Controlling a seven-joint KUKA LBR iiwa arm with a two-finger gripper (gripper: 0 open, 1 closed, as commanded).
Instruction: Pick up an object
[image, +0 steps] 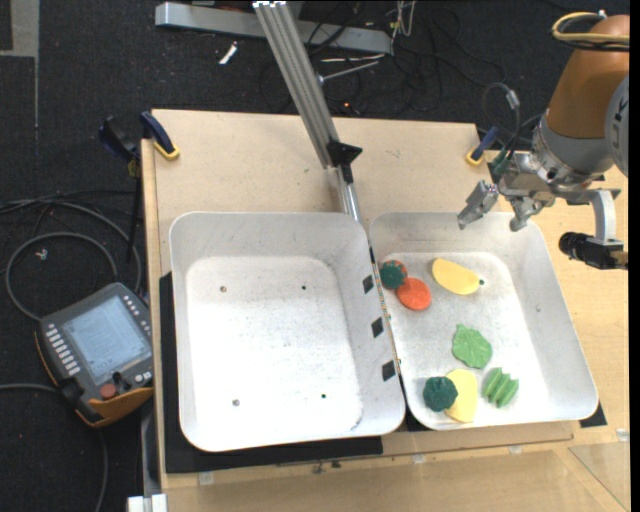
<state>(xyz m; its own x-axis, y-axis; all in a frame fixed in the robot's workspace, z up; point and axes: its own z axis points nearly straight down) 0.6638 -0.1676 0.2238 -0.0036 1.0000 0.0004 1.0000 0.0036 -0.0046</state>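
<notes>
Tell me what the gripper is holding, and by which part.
Nothing. The gripper is open above the right bin's far rim, apart from the toys.

6 small toys (459, 277), right bin (560, 330)

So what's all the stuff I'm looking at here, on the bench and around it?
white bins: 2, white, side by side on the bench
yellow piece: 1, yellow, upper part of the right bin
orange-red piece: 1, orange-red, right bin near its left wall
small dark green piece: 1, green with red, touching the orange-red piece
light green piece: 1, light green, middle of the right bin
ridged green piece: 1, green, lower right of the right bin
dark green piece: 1, dark green, lower right bin
pale yellow piece: 1, yellow, beside the dark green piece
handheld controller: 1, grey and orange, floor at left
end effector: 1, grey, fingers apart, above the right bin's upper edge
</notes>
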